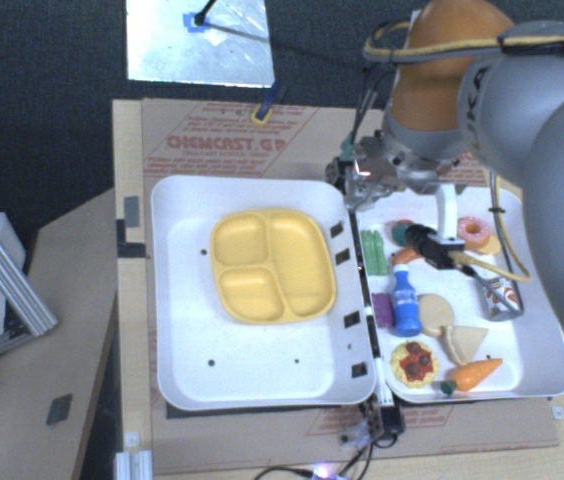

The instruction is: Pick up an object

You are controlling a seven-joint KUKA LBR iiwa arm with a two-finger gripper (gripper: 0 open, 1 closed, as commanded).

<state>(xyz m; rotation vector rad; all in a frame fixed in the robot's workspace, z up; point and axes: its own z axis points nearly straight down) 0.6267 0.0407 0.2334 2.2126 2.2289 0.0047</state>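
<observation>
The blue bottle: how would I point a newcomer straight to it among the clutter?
Start at the right white bin, the crowded one. Along its left wall, midway down, stands the blue bottle with a white cap, between a green strip above and a small pizza below. It is the sole blue item there.

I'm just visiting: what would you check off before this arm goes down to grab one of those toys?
1. Toys within the right bin: ok.
2. Gripper above that bin's far left corner: ok.
3. Fingers open: cannot tell.
4. Blue bottle has free space around it: not ok, it touches neighbours.
5. Carrot lies apart near the front rim: ok.
6. Yellow tray sits in the left bin, out of the way: ok.
</observation>
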